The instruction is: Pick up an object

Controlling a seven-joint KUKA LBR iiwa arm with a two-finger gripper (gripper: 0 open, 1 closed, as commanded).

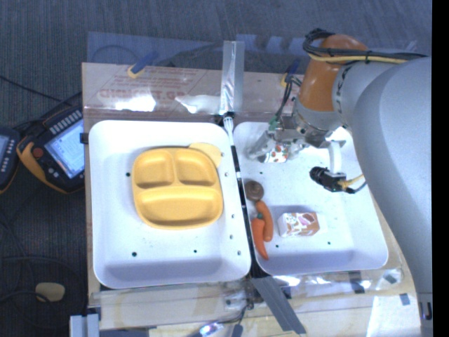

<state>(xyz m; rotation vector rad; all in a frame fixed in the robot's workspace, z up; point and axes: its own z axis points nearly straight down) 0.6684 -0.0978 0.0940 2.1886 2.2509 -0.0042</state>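
My gripper [276,146] is low over the far left part of the right bin [351,244], under the orange-banded wrist [324,83]. A small red and white object [281,156] shows right beneath it; whether it is held is unclear. Nearer the front lie an orange carrot [260,232] along the bin's left wall, a brown round item [253,189] just above it, and a white packet with red print [299,224] to the carrot's right.
The left bin [112,251] holds a yellow divided tray [178,187]. A black cable connector [327,177] hangs over the right bin's right side. The grey arm covers the right edge. A handheld controller [56,153] lies left of the bench.
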